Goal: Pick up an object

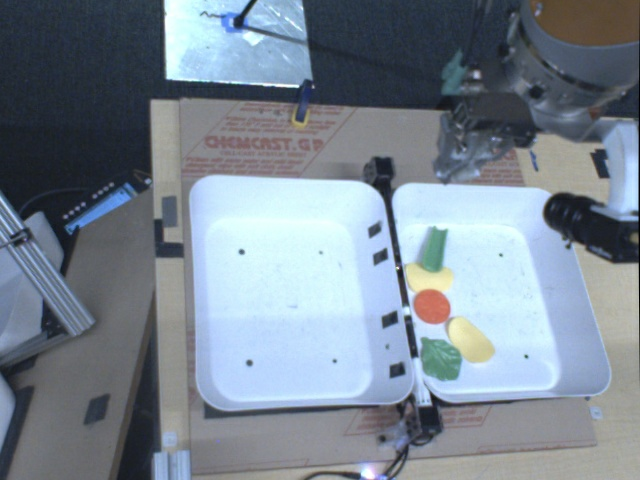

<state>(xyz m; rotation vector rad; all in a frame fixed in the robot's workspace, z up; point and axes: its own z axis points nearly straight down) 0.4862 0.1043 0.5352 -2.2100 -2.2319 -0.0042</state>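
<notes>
Tool point(462, 164) above right bin's point(560, 268) far rim; grip state cannot be told. Five small toys clustered against bin's left wall.

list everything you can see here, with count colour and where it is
bins: 2, white, side by side on the bench; the items all lie in the right one
green stick-shaped piece: 1, green, right bin near its left wall, farthest back of the group
yellow flat piece: 1, pale yellow, just in front of the green stick
orange disc: 1, orange-red, in front of that yellow piece
yellow oval piece: 1, yellow, front right of the disc
green leafy piece: 1, dark green, nearest the front wall
cardboard sheet: 1, brown with red print, under the bins
metal plate: 1, silver, behind the bench
arm: 1, grey with orange band, upper right
gripper: 1, metallic, above the right bin's back edge
</notes>
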